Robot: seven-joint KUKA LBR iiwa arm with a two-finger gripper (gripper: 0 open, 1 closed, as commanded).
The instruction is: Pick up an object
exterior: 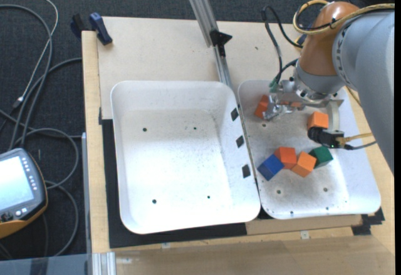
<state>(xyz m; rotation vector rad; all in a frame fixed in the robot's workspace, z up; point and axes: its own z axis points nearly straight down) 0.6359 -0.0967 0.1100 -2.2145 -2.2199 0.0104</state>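
My gripper (274, 110) is low in the right bin (351, 195), near its back left corner. A small orange block (261, 106) lies right against the gripper's left side, partly hidden by it; I cannot tell whether it is gripped. Another orange block (318, 120) sits just right of the gripper, under the wrist. Nearer the front of the bin, a blue block (270, 167), two orange blocks (287, 156) (304, 164) and a green block (322, 155) lie together in a cluster.
The left bin (125, 142) is beside the right one and they share a raised middle wall (241, 142). A slanted metal rail (200, 4) runs down to the bins' back edge. Cables loop off the arm above the right bin.
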